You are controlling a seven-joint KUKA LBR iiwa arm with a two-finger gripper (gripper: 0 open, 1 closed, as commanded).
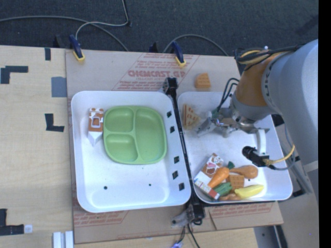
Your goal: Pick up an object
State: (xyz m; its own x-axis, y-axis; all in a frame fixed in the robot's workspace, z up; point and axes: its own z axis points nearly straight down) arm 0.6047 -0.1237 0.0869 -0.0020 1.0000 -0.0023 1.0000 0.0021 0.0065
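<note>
Two white bins side by side on the table (31, 154). Left bin (124, 192) has a green divided plate (135, 134) and a small carton (95, 124) against the plate's left edge. Right bin (204, 154) carries the pickable stuff: a waffle-like wedge (190, 116) in its upper left corner, and a pile at the lower part of the frame – a carrot (219, 175), a small box (212, 164), a yellow banana-ish piece (249, 191), an orange-brown piece (244, 171). An orange block (202, 81) sits outside the bins on the cardboard, top centre.

Hand (207, 127) is low in the upper half of the right bin, fingers spread apart, nothing between them. Wedge is just beside it, to its left, not touching as far as I can tell.

Read: approach step, no grasp yet. Nearest candidate is the wedge. Next move needs the hand shifted left to straddle it, then down, then close. Risk: wedge is tight against the bin wall, a finger may clip the rim or shove it away
</note>
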